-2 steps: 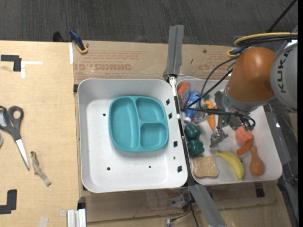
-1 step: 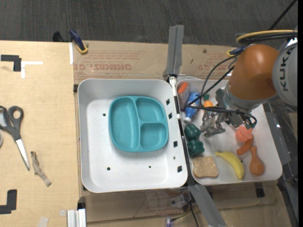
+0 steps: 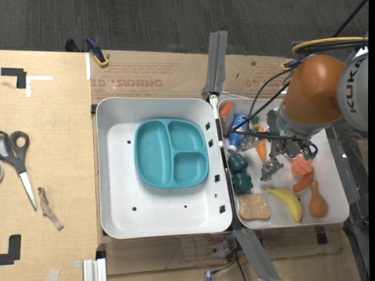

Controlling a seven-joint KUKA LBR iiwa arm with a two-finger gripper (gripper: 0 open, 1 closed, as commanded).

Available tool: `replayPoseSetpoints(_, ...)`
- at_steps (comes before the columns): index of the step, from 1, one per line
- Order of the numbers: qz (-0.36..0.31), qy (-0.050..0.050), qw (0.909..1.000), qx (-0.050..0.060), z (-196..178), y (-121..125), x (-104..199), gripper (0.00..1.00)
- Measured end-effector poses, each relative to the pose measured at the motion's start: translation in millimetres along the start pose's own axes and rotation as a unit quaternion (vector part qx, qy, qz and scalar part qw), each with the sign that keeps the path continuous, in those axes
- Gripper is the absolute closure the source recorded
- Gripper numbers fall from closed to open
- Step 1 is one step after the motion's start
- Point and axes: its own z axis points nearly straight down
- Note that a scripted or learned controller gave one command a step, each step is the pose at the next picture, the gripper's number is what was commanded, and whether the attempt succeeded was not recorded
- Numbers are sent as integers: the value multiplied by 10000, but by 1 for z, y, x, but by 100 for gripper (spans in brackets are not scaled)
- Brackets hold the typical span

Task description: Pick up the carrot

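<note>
Approach step. Carrot point(image 3: 261, 149) lies in right bin point(image 3: 335, 157), between blue item point(image 3: 239, 123) and gripper point(image 3: 270, 170). Jaws' opening: cannot tell; nothing seen held. Next: align over carrot, descend.

Small orange carrot point(image 3: 261, 150), right bin point(image 3: 337, 168)

Fixed high above the bench, looking down at a slant on two shallow white plastic bins point(image 3: 105, 174), arm entering from right.

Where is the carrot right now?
The carrot lies in the right bin, near its middle, just left of the pincer and above the banana.
</note>
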Motion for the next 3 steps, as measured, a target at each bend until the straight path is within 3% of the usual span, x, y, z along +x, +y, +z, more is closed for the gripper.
replayPoseSetpoints(1,-10,-17,10000,9,-10,0,-2,100)
replayPoseSetpoints(2,139,10,9999,-7,-275,-53,-17,100)
replayPoseSetpoints(3,-1074,4,9942,-7,-361,-128,8,100)
